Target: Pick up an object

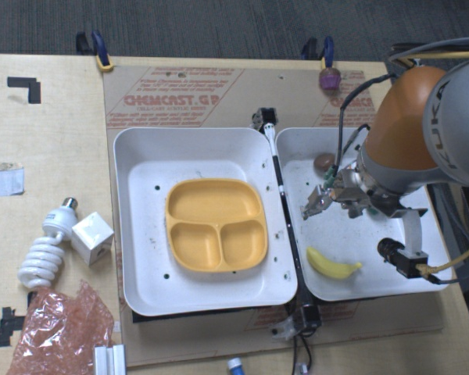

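A yellow banana (333, 265) lies near the front of the right bin (297, 151). A small brown round object (324, 162) rests near that bin's back left. My gripper (316, 203) hangs low over the right bin's left half, between the brown object and the banana and apart from both. I see nothing held in it. A yellow three-compartment tray (216, 223) sits in the middle of the left bin (133, 209).
The arm's orange band (406, 123) and grey wrist cover the right bin's back right. A black divider (280, 186) runs between the bins. Left of the bins lie a spiral light bulb (47, 248), a white cube (92, 237) and crumpled pink plastic (59, 334). A purple object (330, 77) sits behind the bins.
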Motion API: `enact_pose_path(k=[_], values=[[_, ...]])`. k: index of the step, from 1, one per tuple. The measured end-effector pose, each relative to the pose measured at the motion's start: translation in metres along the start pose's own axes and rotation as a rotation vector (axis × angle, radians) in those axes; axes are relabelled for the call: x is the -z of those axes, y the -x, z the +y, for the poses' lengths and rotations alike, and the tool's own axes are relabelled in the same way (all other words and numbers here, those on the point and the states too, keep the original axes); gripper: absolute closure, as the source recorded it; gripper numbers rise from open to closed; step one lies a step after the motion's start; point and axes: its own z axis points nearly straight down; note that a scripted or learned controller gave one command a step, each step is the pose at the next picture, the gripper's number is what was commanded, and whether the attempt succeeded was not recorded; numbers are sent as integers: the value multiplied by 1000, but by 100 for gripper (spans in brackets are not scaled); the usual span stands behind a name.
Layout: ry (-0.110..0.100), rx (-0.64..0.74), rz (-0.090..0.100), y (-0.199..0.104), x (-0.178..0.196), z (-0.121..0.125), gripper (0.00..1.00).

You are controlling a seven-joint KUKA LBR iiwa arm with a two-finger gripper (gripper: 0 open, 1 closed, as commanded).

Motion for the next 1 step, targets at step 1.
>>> enact_pose_path(k=[1], values=[[-2, -3, 0, 64, -100, 12, 0]])
